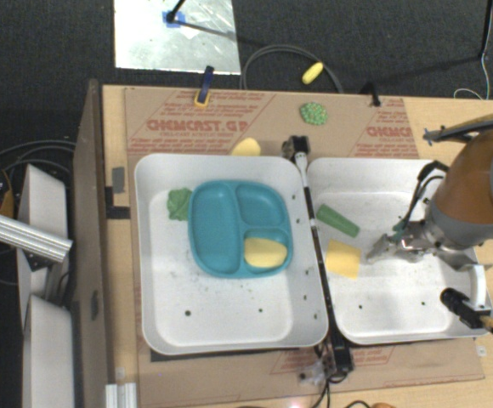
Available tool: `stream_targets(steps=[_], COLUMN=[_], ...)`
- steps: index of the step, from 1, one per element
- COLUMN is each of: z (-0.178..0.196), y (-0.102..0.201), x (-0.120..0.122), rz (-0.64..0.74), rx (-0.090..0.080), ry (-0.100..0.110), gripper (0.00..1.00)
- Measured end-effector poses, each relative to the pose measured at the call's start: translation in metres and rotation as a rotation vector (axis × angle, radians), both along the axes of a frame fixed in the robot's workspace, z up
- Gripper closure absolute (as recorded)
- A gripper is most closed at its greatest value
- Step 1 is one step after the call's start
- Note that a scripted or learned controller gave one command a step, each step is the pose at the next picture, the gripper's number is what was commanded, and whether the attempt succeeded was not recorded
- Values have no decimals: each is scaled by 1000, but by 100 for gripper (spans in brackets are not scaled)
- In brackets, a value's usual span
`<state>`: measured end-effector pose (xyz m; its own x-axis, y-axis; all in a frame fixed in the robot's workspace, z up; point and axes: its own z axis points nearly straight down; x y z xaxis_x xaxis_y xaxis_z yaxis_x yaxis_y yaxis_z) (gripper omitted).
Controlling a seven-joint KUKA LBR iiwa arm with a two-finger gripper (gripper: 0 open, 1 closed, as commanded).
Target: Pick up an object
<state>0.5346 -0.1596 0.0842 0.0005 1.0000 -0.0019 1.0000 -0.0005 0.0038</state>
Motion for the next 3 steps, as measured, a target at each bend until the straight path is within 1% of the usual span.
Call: stream_targets(steps=[1, 2, 3], z=[164, 48, 80], y=[-6, 45, -54], x=[-33, -43, -46], rz=[4, 8, -6], rx=[-4, 6, -5], ry=[-14, 12, 0], gripper=[0, 0, 0])
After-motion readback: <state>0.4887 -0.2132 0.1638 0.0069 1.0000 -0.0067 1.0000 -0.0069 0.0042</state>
